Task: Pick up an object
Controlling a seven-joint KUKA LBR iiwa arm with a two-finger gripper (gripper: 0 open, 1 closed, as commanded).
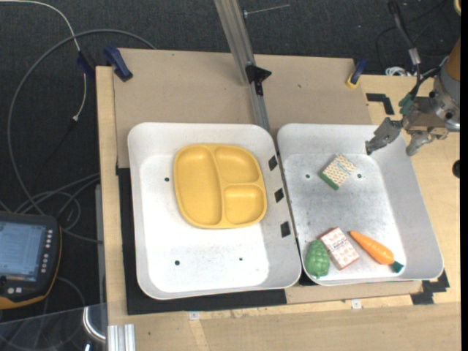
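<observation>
While hovering over the right bin's (409, 189) far corner, gripper (398, 143) spread open, gripping nothing; below, smooth tapered carrot (373, 248), knobbly green vegetable (316, 259), possibly cardboard boxes.

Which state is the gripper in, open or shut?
Open: the gripper has two fingers spread apart with nothing between them, above the right bin.

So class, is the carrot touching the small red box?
Cannot tell. In the camera view the carrot lies right against the red box, with no plain gap or contact.
</observation>
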